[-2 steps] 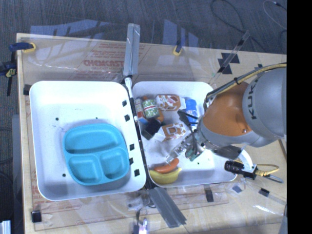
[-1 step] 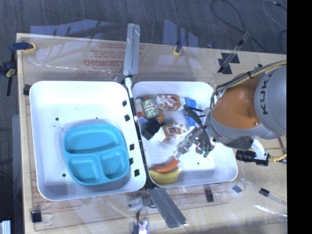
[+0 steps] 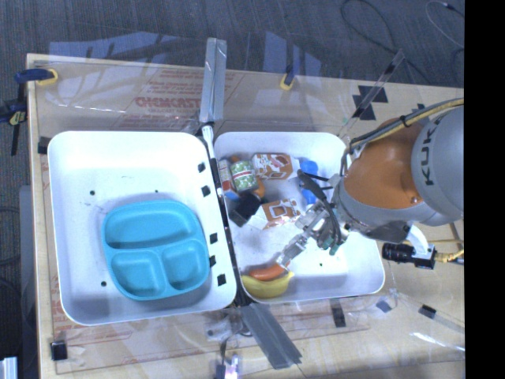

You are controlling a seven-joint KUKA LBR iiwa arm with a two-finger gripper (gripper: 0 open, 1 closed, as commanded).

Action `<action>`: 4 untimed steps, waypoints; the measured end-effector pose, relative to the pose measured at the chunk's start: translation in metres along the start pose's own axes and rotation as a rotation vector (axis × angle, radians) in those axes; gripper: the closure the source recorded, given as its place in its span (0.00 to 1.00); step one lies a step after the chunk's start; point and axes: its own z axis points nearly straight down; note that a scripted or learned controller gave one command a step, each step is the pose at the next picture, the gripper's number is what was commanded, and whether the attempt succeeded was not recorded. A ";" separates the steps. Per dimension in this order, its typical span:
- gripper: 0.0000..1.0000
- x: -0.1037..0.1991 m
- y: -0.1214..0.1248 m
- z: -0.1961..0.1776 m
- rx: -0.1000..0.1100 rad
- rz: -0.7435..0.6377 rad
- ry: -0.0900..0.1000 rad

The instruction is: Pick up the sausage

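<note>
Sausage point(image 3: 267, 272) sits at the right bin's point(image 3: 359, 279) near edge, lying on a banana point(image 3: 268, 284). Gripper point(image 3: 293, 251) hangs just above and right of it, nothing between the fingers; can't tell how wide the claw stands. Step: approach. Next: drop down, straddle the sausage, avoid grabbing the banana.

A blue three-compartment tray point(image 3: 154, 249) lies in the left bin point(image 3: 71, 180), toward its near edge. In the right bin point(image 3: 359, 271), a banana point(image 3: 267, 285) rests at the near edge, a black block point(image 3: 246, 206) sits by the divider, and printed packets point(image 3: 272, 166) crowd the far edge.
</note>
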 end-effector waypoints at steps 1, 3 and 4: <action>0.00 0.010 -0.013 0.037 -0.004 -0.096 -0.007; 1.00 0.030 0.009 0.030 -0.001 -0.149 -0.005; 1.00 0.038 0.074 -0.074 -0.001 -0.520 -0.002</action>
